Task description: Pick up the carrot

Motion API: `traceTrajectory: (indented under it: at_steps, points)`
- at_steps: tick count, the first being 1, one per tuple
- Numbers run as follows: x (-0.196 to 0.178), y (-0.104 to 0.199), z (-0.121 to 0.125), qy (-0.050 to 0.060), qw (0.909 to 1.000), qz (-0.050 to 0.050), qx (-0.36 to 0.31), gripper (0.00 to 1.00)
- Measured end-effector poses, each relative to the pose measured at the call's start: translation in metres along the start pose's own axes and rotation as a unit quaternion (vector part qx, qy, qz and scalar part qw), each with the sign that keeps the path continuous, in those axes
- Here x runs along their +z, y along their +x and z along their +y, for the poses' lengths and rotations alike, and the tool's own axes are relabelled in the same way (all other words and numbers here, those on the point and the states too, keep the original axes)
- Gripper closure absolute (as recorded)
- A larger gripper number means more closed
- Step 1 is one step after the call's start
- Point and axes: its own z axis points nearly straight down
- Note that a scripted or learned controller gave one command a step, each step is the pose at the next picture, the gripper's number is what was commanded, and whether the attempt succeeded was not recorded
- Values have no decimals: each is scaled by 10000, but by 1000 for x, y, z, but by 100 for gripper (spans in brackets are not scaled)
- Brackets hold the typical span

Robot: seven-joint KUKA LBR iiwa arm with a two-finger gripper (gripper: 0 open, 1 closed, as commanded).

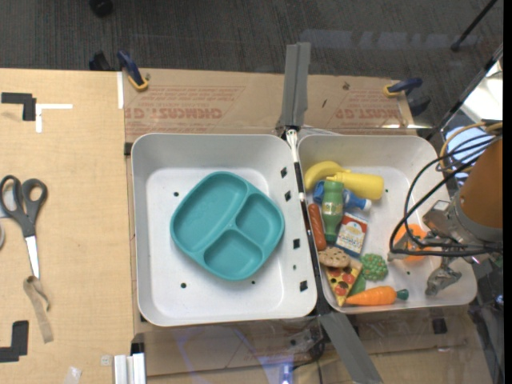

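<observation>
Crowding is the main risk here: the orange plastic carrot with a green stub end (pixel 374 297) lies flat along the near wall of the right-hand shallow white bin (pixel 416 146), its tip touching a pizza-slice toy (pixel 346 282) and a knobbly green broccoli toy (pixel 373 266) just behind it. A descent that lands slightly off could pinch the wrong toy, or push the carrot against the bin wall so that it rolls aside. The carrot's tapered, smooth body also looks likely to slip if it is gripped near the thin end.

The metal two-finger gripper (pixel 442 279) sits in the right bin's near right corner, near the carrot's green end but apart from it, with nothing between its fingers; from this slant I cannot tell whether the claw is spread or pressed together. Dark cables loop over that side of the bin and hide a small orange object (pixel 410 239) in part (what it is I cannot say).

The right bin also holds a yellow banana (pixel 321 171), a yellow squeeze bottle (pixel 362 185), a green bottle (pixel 332 202), a reddish sausage (pixel 318 226), a small printed carton (pixel 352 235) and a cookie (pixel 332 257). The left-hand white bin (pixel 152 238) holds a teal three-compartment plate (pixel 227 226), with nothing in its sections.
</observation>
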Motion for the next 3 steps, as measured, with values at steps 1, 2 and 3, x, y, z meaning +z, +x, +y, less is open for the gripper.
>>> traceTrajectory:
  at_steps: [1,2,3]
  points:
    - [0,-28,34,-3,9987,0,-502,0]
    - [0,3,3,9,9991,-4,-434,0]
    - [0,-39,42,-3,9838,-2,-1795,0]
